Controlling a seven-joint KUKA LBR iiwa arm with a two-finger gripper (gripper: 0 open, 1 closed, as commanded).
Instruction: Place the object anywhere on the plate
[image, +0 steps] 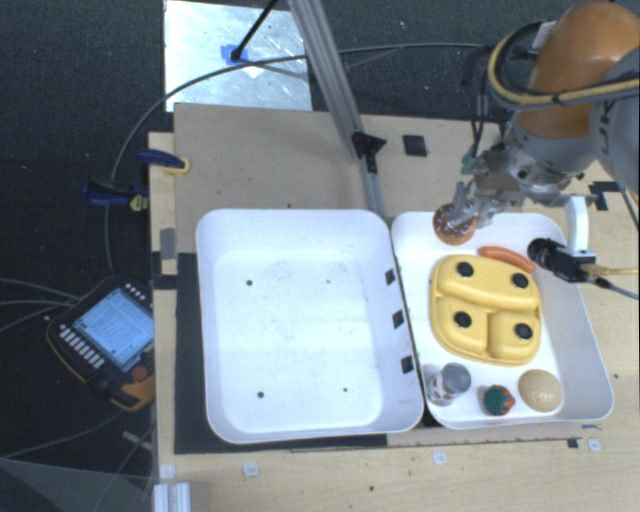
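A yellow plate (486, 308) with three compartments lies in the right bin (590, 385). Just beyond the plate's far left corner sits a small round brown object with a pale rim (451, 227), in the bin's far left corner. My gripper (466, 208) comes down right over this brown object and meets its top edge. The gripper's tip covers part of the object. Nothing lies on the plate.
An orange sausage-shaped piece (505, 257) lies by the plate's far edge. Near the bin's front edge are a small grey can (455, 380), a green and red piece (498, 400) and a beige egg-shaped piece (540, 389). The left bin (215, 300) adjoins.
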